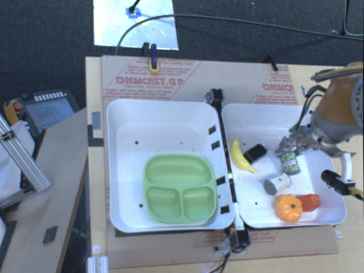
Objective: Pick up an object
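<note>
In the right bin point(259, 110) lie a yellow banana point(241, 156), a small black block point(255, 152), a small can with a green label point(291, 164), a grey-and-white cup on its side point(277, 183), an orange pumpkin point(289, 207) and a red pepper point(310, 202). My gripper point(288, 148) hangs low over the bin's right half, directly above and touching or nearly touching the top of the can. The arm, with its orange band point(343, 98), comes in from the right edge.
The left bin point(165, 118) holds a green divided plate point(180, 189). A black clip strip point(223, 152) runs along the wall between the bins. A black part on a white bracket point(336, 181) sticks in over the right bin's right rim.
</note>
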### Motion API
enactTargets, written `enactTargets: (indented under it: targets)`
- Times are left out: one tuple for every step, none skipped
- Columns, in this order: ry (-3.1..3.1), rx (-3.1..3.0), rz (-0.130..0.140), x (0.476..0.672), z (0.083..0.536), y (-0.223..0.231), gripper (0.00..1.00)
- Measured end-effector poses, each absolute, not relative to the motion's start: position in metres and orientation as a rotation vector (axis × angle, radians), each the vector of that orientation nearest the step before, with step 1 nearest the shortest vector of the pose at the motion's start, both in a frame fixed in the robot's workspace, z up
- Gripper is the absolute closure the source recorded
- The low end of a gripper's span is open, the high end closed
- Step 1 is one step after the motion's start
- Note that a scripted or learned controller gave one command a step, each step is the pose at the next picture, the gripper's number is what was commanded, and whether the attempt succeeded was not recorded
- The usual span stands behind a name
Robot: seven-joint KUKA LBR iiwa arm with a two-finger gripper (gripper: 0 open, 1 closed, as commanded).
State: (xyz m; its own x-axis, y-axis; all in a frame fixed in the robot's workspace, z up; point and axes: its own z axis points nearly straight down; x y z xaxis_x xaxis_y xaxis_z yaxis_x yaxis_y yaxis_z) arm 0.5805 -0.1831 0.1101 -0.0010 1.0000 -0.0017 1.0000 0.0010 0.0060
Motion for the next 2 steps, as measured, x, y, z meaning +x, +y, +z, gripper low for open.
enactTargets:
  targets:
    - [2.22, 2.213, 0.006, 0.583, 0.174, -0.188, 1.0]
    - [2.222, 2.213, 0.005, 0.584, 0.218, -0.188, 1.0]
